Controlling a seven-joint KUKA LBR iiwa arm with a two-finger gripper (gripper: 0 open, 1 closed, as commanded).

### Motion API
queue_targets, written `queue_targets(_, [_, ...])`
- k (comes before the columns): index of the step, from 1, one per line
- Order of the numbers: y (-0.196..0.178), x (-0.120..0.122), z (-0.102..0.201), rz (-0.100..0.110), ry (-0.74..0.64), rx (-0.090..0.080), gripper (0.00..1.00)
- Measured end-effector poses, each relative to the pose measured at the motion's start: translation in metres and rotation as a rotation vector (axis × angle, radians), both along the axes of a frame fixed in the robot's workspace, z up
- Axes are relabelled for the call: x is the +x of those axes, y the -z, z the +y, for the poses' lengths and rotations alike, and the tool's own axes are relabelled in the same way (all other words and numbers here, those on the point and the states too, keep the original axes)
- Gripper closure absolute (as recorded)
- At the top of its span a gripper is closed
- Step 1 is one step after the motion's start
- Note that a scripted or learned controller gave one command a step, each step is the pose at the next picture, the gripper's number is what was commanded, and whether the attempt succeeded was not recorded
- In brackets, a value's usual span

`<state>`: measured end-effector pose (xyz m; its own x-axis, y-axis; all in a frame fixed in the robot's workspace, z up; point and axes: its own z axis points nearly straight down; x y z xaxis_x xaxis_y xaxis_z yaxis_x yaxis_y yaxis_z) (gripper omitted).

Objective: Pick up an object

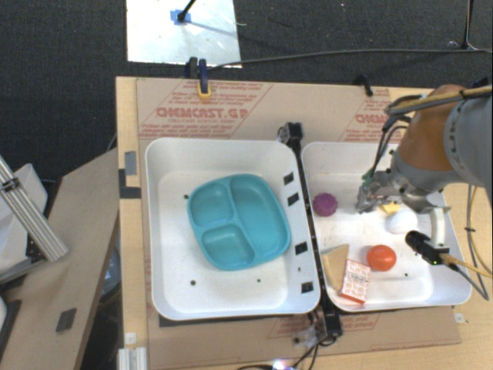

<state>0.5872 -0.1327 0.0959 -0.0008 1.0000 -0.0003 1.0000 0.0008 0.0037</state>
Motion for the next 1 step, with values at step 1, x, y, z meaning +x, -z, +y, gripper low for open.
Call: queue_targets(1, [-0.0439,0.0006,0.0027,-0.002,-0.003,-0.001,1.0])
